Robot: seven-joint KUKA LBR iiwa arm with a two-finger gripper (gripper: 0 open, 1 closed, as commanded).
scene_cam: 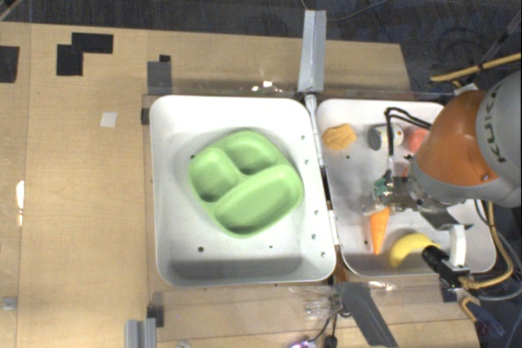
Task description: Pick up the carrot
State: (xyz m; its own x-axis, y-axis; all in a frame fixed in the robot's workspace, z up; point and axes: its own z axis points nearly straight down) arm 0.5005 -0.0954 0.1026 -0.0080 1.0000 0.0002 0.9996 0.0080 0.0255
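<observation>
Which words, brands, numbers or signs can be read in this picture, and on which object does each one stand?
"KU": large dark letters on the grey body of the arm, cut off at the picture's edge, so the rest of the name cannot be read.
No other text is readable: the carrot, the banana, the green divided plate and the white bins bear no visible label.

carrot point(378, 229) orange | banana point(408, 247) yellow | plate point(245, 182) green | bins point(175, 257) white
</observation>
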